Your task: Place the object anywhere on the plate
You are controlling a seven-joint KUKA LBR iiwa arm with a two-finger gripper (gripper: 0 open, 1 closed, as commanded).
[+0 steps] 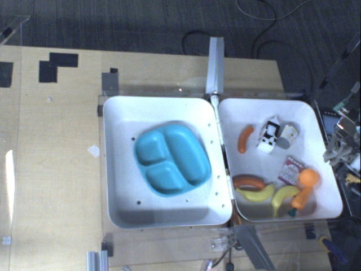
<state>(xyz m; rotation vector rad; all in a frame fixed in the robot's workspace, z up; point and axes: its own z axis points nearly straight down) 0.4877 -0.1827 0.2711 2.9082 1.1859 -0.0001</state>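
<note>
Bananas (269,194) and carrot (304,188) are crowding the right bin's (321,130) near edge, risking a mis-grasp; blue plate (172,158) is waiting; gripper state cannot be told.

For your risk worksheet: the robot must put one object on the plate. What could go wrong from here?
The banana, sausage and carrot lie bunched together, so a grasp may catch two or slip. The blue plate sits in the left bin, so a carried object may drop crossing the divider.
</note>
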